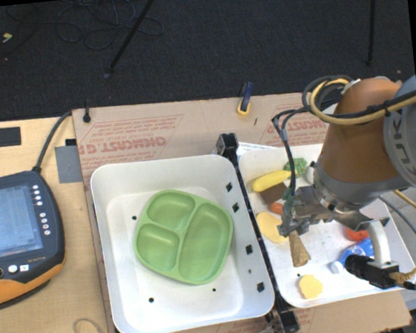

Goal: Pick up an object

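Arm: the grey arm (370, 151) with its orange band reaches in over the right bin, its bulk covering that bin's upper right part.
End effector: the end effector (296, 223) hangs low over the middle of the right bin, just right of the divider between the bins; whether it is apart or together I cannot tell, since dark hardware hides the tips.
Brown stick: a brown, tapered stick-like object (298, 249) lies directly below the end effector, touching or nearly touching it; contact cannot be judged.
Banana: a yellow banana (271, 181) lies in the right bin above the end effector, near the bin's upper left.
Green piece: a small green item (298, 165) sits just right of the banana, partly under the arm.
Pale yellow disc: a flat pale yellow piece (270, 228) lies just left of the end effector, against the bin's left wall.
Yellow lump: a small yellow lump (310, 286) rests below the brown stick, near the right bin's lower edge.
Blue item: a blue object (351, 261) lies right of the yellow lump.
Right bin: white, shallow (335, 298).
Left bin: white (116, 210), beside the right bin, holding a green divided plate (184, 236) at its centre.
Bench: a cardboard-covered bench (152, 131) carries both bins; a handheld control pendant (13, 225) lies well left of the left bin.
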Motion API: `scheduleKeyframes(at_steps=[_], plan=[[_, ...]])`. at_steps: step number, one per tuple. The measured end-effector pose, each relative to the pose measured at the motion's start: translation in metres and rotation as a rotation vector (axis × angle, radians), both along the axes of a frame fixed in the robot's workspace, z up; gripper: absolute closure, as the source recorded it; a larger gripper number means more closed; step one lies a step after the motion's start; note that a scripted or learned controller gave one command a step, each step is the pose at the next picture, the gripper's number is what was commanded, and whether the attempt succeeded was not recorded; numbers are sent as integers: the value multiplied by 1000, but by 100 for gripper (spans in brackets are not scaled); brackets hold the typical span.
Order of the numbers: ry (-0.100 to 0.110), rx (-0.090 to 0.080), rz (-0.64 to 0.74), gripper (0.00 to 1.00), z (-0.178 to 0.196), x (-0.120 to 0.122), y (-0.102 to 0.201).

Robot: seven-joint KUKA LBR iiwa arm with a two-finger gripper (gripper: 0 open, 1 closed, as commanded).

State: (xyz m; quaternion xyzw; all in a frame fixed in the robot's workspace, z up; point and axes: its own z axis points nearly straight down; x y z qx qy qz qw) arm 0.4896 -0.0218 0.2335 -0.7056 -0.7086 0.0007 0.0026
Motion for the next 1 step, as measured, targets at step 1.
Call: scheduleKeyframes(at_steps=[1], plan=[[0, 0, 0, 100, 3, -8, 48]])
